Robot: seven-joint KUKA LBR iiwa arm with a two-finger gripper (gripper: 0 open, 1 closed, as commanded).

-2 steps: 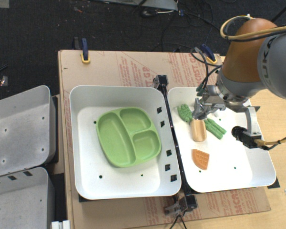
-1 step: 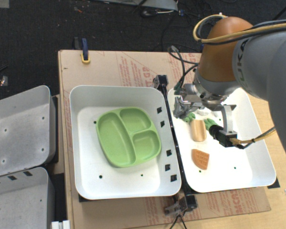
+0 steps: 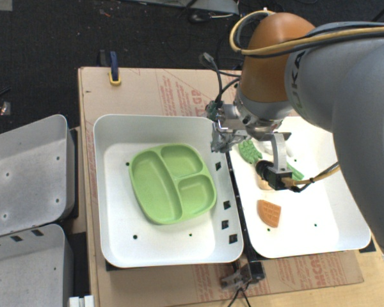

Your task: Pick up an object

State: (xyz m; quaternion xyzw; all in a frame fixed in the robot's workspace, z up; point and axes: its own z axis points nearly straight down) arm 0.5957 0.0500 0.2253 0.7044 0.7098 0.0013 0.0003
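Note:
A green three-compartment plate (image 3: 173, 183) lies flat in the left white bin (image 3: 115, 139). In the right white bin (image 3: 326, 235) an orange wedge-shaped piece (image 3: 269, 213) lies near the front. Behind it a green knobbly toy (image 3: 248, 151) rests just below the wrist, and a small tan piece (image 3: 263, 183) peeks out beside it. My gripper (image 3: 219, 141) hangs over the wall between the two bins, next to the plate's right rim and just left of the green toy. Nothing shows between its tips.
Both bins sit on a brown cardboard sheet (image 3: 153, 88). The grey arm covers the right bin's back and right side. More white trays (image 3: 25, 171) lie off the bench at the left.

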